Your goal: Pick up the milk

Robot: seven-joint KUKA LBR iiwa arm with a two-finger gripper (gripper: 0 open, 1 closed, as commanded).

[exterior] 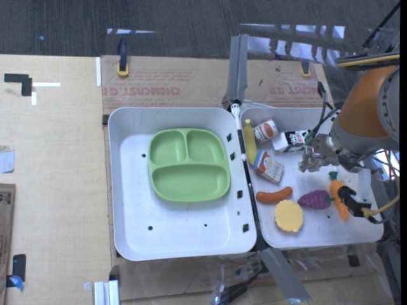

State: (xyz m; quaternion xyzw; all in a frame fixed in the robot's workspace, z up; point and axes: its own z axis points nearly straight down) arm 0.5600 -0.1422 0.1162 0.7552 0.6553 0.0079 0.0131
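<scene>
gripper low over right bin, finger state impossible to tell, milk lying apart to its left, near hot dog

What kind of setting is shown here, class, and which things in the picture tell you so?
Probably a robotics lab bench for pick-and-place trials: a robot arm reaches over two white bins, one holding a green divided plate, the other toy food such as a milk carton and a hot dog.

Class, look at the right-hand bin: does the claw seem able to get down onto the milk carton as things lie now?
Probably yes. The claw hovers in the same bin, to the right of the milk carton. The carton's top is uncovered, though the can and sausage lie close by.
</scene>
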